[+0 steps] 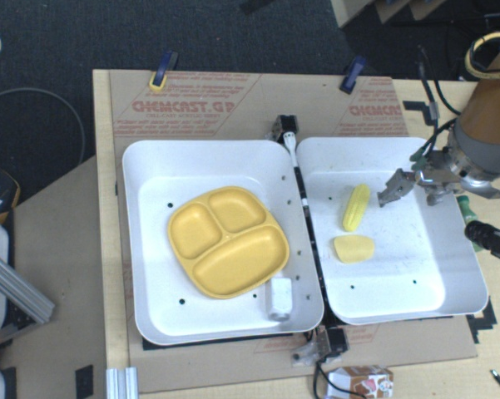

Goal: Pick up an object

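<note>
Camera view: the gripper (399,188) is hovering over the right bin (462,293), its two fingers standing apart with nothing between them.

Going near to far: a small clear cup (279,298) is lying at the left bin's (141,248) front edge, touching a glossy yellow three-part plate (227,240) of stiff moulded plastic. In the right bin a pale yellow lump (353,248) is sitting just in front of a toy corn cob (356,207), which is lying just left of the gripper. Both are looking light, hard and smooth, likely slippery. The corn, long and round, is probably best pinched across its narrow middle; the lump, squat and rounded, across its shorter width.
</note>
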